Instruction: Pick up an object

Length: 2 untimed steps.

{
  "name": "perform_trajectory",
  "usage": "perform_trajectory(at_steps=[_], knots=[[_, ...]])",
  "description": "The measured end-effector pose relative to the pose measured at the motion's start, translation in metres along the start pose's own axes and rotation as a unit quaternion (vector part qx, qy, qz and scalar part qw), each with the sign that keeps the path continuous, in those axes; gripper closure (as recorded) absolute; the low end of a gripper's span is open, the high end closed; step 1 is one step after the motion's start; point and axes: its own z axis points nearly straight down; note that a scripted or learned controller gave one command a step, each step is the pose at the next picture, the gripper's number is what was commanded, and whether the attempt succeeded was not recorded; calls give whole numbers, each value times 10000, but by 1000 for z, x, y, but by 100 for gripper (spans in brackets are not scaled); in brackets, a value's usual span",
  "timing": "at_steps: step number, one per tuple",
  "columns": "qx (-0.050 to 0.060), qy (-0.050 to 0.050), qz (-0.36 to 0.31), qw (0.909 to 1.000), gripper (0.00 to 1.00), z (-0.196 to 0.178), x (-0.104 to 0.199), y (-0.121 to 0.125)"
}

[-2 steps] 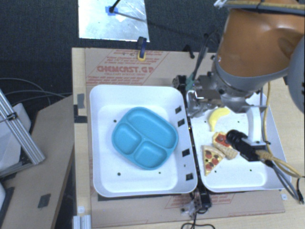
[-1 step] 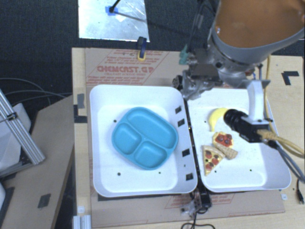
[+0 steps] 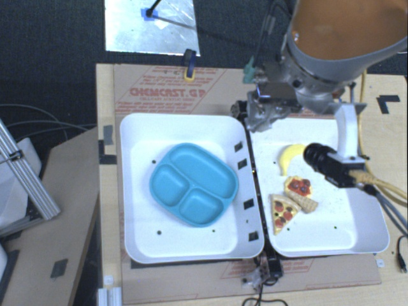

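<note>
Looking down, I see my gripper (image 3: 262, 115) at the far left corner of the right bin (image 3: 338, 225); I cannot tell its grip state. A banana (image 3: 290, 155) lies nearby, with two touching pizza slices (image 3: 298, 187) just nearer. A blue plate (image 3: 191, 183) fills the left bin (image 3: 141, 146).

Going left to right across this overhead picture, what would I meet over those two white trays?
Blue divided plate → pincer → yellow banana
</note>
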Motion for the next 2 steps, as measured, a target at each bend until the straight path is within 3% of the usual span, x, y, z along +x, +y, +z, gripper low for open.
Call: perform_trajectory(at_steps=[1, 2], knots=[[94, -27, 10, 10000, 100, 133, 38, -3], [104, -36, 65, 9999, 100, 379, -12, 8]])
